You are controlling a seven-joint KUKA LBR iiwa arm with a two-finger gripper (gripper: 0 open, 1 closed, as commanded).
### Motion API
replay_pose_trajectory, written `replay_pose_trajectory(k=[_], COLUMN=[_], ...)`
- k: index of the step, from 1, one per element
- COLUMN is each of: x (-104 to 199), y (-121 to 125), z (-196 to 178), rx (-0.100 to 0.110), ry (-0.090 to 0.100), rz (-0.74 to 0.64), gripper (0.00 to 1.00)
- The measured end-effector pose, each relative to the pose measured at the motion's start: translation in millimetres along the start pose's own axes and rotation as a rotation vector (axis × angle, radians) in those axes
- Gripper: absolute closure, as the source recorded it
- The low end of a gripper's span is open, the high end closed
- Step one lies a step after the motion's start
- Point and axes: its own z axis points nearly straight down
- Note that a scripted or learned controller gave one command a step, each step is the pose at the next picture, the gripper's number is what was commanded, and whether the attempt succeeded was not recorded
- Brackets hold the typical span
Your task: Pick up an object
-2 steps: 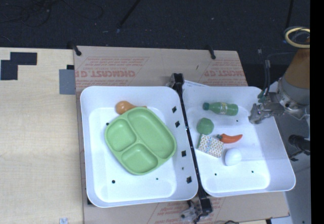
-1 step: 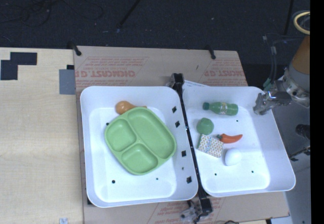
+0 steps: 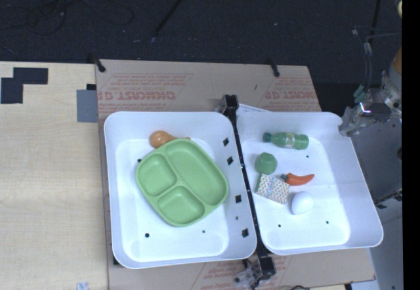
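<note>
Your gripper [image 3: 351, 121] sits just off the right bin's [image 3: 357, 216] far right corner, half cut off; I can't tell its state. The green bottle [image 3: 286, 140] lies near that bin's far edge.

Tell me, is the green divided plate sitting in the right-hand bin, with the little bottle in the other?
Not quite. The camera view shows the green divided plate in the left bin; the little bottle lies in the right bin.
</note>
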Motion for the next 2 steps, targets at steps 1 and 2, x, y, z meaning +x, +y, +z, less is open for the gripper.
replay_pose_trajectory(k=[1, 2], x=[53.5, 100.5], y=[5.8, -3.3], z=[15.2, 19.8], rx=[0.006, 0.007], ry=[0.003, 0.004], rz=[-0.002, -0.002], gripper=[1.00, 1.00])
